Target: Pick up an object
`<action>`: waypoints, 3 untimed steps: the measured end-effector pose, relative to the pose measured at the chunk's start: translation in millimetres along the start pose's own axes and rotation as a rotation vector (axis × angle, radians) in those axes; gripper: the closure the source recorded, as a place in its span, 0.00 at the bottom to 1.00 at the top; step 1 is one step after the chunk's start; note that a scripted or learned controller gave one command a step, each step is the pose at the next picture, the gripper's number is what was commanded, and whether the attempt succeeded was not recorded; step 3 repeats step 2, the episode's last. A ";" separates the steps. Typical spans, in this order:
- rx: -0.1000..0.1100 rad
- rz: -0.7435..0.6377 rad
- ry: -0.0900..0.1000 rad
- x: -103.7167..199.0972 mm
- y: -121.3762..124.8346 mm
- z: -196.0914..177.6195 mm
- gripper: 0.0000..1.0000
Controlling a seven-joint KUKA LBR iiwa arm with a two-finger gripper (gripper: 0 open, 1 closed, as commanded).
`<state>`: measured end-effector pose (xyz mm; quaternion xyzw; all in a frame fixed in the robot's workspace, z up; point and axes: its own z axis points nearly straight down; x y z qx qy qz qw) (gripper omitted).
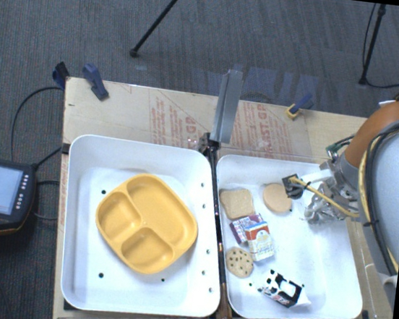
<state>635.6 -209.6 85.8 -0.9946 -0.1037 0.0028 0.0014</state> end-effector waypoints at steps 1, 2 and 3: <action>0.001 -0.008 -0.002 0.9 -1.5 -10.0 1.00; 0.002 -0.014 -0.005 0.9 -2.6 -19.0 1.00; 0.002 -0.014 -0.005 0.9 -2.6 -19.0 1.00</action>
